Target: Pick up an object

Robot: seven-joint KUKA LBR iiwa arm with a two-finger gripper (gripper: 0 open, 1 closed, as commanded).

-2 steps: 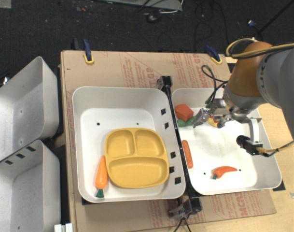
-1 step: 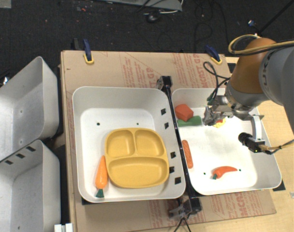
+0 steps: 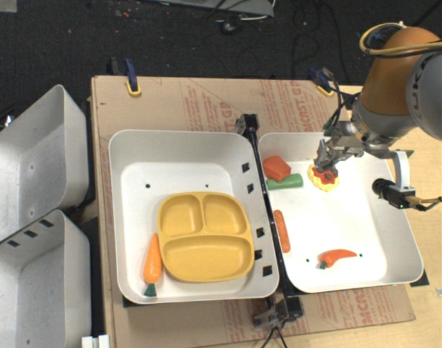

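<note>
- Left bin [image 3: 126, 194]: 1 yellow tray [image 3: 205, 236], 1 carrot [image 3: 152, 261].
- Right bin [image 3: 395, 259]: 5 toy foods.
- Gripper [image 3: 326, 167] over yellow-red piece [image 3: 324, 180]; finger state cannot be told.

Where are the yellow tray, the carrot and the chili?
yellow tray [image 3: 206, 257]: camera view, floor of its large compartment.
carrot [image 3: 153, 259]: camera view, mid-body, left of the tray.
chili [image 3: 338, 256]: camera view, middle of its red body.

The grey arm [image 3: 416, 85] comes in from the right, its orange band [image 3: 395, 67] sitting high above the wrist. The wrist bends downward, and the gripper [image 3: 326, 164] hangs below it, fingertips pointing down toward the bench.
</note>
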